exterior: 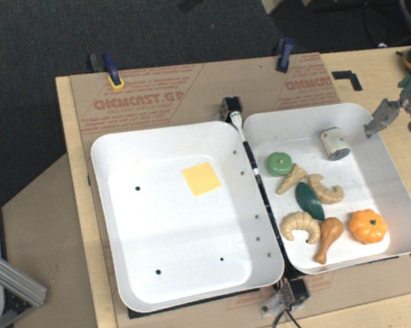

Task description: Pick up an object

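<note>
My pincer (396,112) hangs at the right edge, just outside the right bin (392,166), holding nothing; I cannot tell its opening. Closest in that bin lies the grey cylinder (334,143), apart from it.

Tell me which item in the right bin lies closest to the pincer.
The grey cylinder, in the right bin's far corner, lies nearest the pincer at the bin's right edge. The green round piece and the orange pumpkin sit farther off.
</note>
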{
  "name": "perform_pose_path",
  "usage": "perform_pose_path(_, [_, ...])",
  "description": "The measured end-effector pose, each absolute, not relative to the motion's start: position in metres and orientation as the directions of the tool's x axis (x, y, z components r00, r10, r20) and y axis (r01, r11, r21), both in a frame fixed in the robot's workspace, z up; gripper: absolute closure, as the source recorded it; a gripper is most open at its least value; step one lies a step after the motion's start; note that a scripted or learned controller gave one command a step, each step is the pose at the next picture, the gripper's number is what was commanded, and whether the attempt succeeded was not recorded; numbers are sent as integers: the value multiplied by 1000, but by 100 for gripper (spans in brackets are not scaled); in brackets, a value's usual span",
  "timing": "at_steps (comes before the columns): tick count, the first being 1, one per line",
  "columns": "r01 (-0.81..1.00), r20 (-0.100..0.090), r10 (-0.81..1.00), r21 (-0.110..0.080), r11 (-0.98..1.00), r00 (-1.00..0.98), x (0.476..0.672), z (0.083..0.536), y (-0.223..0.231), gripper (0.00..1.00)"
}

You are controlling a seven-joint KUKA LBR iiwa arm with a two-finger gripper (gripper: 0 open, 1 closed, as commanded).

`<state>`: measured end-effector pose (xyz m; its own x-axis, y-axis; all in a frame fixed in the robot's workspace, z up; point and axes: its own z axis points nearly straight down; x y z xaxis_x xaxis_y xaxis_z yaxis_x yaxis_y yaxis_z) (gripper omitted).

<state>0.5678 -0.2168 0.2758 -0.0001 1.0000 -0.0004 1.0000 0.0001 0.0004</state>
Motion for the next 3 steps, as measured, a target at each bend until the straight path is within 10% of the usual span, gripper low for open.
perform_pose_path(1, [1000,6,1000,-1,0,0,574,79,-172,0])
perform_pose_path(3, [1000,-20,1000,5,-2,2,667,87,-102,0])
